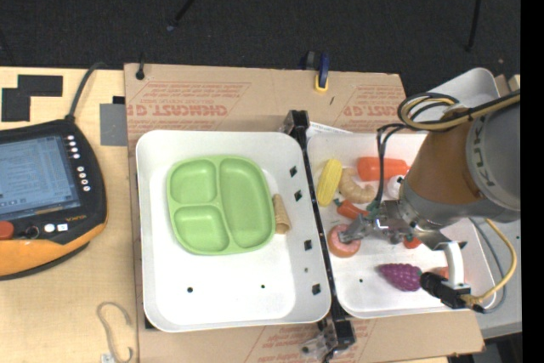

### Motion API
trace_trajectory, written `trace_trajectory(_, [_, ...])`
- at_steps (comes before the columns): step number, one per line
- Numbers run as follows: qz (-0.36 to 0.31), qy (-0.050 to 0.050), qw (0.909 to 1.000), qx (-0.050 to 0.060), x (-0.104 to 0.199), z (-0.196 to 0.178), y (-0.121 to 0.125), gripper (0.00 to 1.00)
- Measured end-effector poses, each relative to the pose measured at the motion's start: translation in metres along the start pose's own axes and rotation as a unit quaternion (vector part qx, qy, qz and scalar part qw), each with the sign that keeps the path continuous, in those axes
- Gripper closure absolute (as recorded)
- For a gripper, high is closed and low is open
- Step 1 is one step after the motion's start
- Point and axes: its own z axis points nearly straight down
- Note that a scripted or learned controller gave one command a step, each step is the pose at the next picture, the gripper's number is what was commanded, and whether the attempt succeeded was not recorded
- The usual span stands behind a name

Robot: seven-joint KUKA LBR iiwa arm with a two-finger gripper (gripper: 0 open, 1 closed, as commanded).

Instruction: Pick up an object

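The gripper (361,227) is hovering in the right bin (484,255); whether it is released or clenched, I cannot tell. Just left, a small pink-red toy (342,242) is lying, probably light, stiff, slippery; take its sides.

Cardboard-covered bench (255,98) w/ two white bins (161,268) side by side, teach pendant (42,191) at left.

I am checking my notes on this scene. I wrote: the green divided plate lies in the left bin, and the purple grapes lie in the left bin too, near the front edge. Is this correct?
Not quite. The green divided plate does lie in the left bin, but the purple grapes lie in the right bin, near its front edge, as the camera view shows.
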Motion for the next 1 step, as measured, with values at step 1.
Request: trace_trajectory(1, [0.003, 0.006, 1.0000, -0.002, 0.0016, -0.0139, 0.0024, 1.00])
